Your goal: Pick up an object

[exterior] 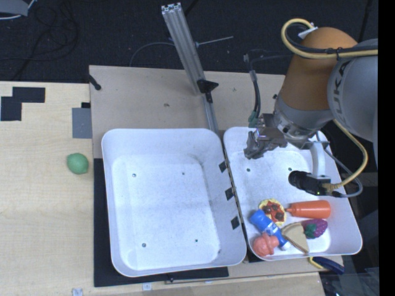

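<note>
My gripper (254,148) hangs over the far left part of the right bin (271,177), and I see nothing between its fingers. Toys lie clustered at the near end of that bin: an orange bottle-like toy (308,209), a yellow and red piece (272,211), a blue piece (265,222), a pink piece (265,244), a purple piece (316,228) and a tan wedge (297,238). They lie well in front of the gripper, towards the view's bottom.
The left bin (166,196) sits beside the right one, with black clips (229,193) along the shared wall. A green ball (78,163) rests on the bench at left. A metal rail (188,48) slants behind the bins. A black cylinder (303,180) juts from the arm.
</note>
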Controlling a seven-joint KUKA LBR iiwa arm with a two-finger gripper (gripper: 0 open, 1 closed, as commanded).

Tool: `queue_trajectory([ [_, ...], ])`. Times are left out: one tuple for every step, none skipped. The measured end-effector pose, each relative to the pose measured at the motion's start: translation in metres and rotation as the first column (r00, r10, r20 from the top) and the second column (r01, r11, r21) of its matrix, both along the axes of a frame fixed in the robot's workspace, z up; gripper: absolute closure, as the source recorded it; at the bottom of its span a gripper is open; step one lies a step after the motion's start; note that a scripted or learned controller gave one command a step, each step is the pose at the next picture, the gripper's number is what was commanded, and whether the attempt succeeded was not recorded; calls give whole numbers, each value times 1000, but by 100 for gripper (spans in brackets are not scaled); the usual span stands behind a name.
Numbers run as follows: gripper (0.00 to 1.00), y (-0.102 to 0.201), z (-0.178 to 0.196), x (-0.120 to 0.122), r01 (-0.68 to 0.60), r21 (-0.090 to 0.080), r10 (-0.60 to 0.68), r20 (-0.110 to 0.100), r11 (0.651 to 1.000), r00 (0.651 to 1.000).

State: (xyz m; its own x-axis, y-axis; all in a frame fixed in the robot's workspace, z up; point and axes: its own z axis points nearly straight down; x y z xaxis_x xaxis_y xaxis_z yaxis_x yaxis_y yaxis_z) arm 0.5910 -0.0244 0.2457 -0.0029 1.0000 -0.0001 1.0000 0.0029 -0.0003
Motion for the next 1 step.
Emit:
queue_trajectory([
  [100, 53, -5, -1, 0, 1, 0, -1, 1000, 1000],
])
